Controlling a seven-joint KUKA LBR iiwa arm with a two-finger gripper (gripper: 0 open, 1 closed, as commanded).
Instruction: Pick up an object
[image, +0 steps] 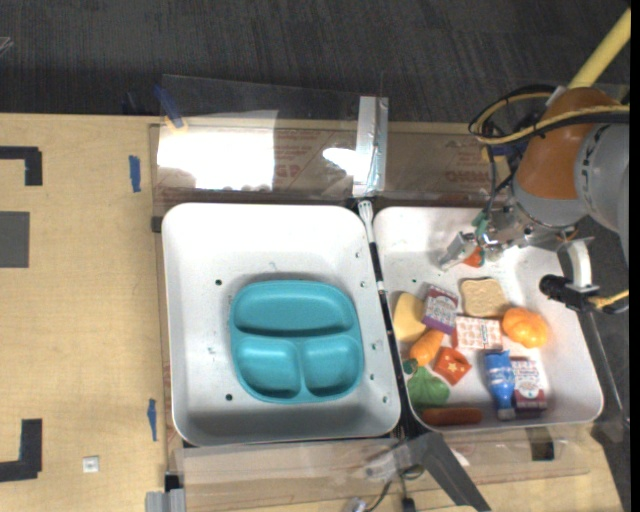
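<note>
The claw (470, 247) is seen low over the back part of the right bin (590, 395), just behind the slice of toast (483, 296), with a small orange-red piece (473, 259) right at its tip. Whether its fingers are spread or pressed together cannot be told, and nothing can be said to be held.

The things to be picked lie in a loose heap in front of the toast: a purple packet (440, 308) just to its left, a yellow wedge (406, 316) further left, an orange fruit (524, 327) to its right, and a blue-and-white carton (499, 381) and a green piece (428, 386) well in front of it. The left bin (190, 240) holds a teal divided tray (296, 338).

For a good grasp, one target should be chosen and the claw centred over it before any closing. The toast and the orange fruit are judged the easiest, since open floor lies beside them; the packed middle of the heap is better avoided. A straight descent is advised, then a slow lift.
</note>
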